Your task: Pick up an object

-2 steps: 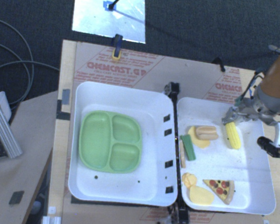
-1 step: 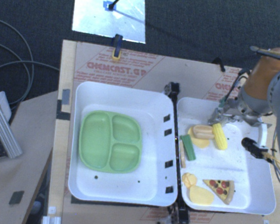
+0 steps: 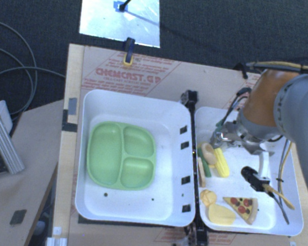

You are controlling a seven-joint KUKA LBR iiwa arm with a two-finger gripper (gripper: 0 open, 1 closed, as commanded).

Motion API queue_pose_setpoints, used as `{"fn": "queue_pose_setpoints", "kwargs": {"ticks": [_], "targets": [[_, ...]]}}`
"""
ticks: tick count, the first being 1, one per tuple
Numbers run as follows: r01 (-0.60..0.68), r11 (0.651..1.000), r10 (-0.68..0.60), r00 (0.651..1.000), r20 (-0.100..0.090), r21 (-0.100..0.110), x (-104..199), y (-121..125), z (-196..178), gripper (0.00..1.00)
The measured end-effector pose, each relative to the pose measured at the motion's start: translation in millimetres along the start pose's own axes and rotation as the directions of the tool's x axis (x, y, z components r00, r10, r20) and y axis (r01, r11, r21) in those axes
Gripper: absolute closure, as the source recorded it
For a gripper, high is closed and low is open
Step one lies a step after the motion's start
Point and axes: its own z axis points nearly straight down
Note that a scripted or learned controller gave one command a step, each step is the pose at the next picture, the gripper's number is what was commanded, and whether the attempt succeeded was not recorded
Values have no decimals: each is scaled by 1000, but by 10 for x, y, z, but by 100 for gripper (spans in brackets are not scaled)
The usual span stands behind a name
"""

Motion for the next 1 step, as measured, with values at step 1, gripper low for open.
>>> {"fn": "queue_pose_setpoints", "kwargs": {"ticks": [1], "targets": [[-6, 1000, 6, 1000, 2, -6, -43, 23, -112, 100]]}}
